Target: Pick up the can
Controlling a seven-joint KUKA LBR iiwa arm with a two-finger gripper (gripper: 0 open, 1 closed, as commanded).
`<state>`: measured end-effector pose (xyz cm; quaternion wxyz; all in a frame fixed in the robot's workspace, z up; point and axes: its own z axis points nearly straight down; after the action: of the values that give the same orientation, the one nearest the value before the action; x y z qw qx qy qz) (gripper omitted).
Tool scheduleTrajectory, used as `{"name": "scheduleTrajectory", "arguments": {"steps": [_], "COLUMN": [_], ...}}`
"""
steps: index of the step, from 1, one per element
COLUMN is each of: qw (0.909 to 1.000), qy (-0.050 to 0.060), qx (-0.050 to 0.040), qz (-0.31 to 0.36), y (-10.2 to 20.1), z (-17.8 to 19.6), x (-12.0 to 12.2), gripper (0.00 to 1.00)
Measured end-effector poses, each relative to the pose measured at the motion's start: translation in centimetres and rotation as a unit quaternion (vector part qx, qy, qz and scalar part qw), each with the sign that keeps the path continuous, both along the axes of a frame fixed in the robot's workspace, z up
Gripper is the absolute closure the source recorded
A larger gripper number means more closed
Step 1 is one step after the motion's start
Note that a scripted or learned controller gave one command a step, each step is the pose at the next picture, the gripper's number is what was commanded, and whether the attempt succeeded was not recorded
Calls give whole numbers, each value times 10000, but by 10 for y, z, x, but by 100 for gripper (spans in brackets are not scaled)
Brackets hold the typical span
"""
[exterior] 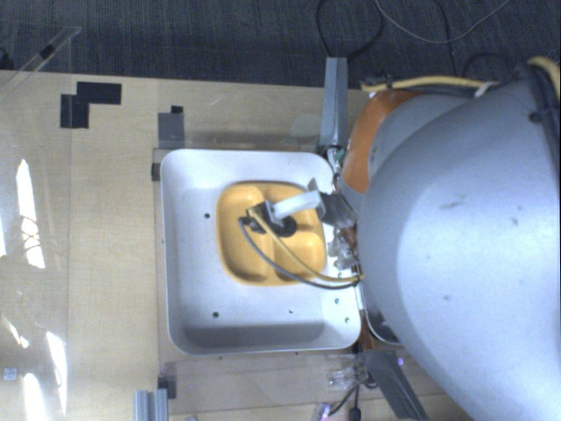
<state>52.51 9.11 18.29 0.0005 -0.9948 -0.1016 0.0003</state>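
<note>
- Grey robot arm (465,235): a broad, rounded, smooth metal body covering the right of the scene from far edge to near edge and hiding whatever lies beneath it.
- Pale wooden bench (96,261): bare light-brown top spreading over the left and centre, glare streaks on its left side.
- Dark grey carpeted floor (193,16): a strip along the far side, beyond the bench.
- Shallow white plastic bin (188,305): square with rounded corners, at centre; its right rim runs under the arm.
- Yellow rounded-square plastic dish (241,253): lies inside the white bin, towards its far right part, clear of the left and near walls.
- Orange band (358,152): curved collar on the arm, just beyond the bin's far right corner.
- Gripper (340,235): metal hardware at the bin's right rim, just beside the dish's right edge; whether it is open or closed, or has hold of anything, cannot be told.
- Black L-shaped tape mark (88,102): flat on the bench, far left.
- Thin pale cable (421,24): looped on the floor, far right.
- Can: its place cannot be told from this view.
</note>
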Motion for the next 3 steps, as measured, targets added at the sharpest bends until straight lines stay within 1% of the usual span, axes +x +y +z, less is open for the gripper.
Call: {"name": "scheduleTrajectory", "arguments": {"steps": [1,2,3], "qw": [10000,10000,9913], "qy": [-27,-32,-16], "qx": [-6,21,-7], "qz": [-3,47,1315], "y": [68,103,145], "z": [61,-62,37], "x": [17,0,-29], "gripper": [100,100,100]}}
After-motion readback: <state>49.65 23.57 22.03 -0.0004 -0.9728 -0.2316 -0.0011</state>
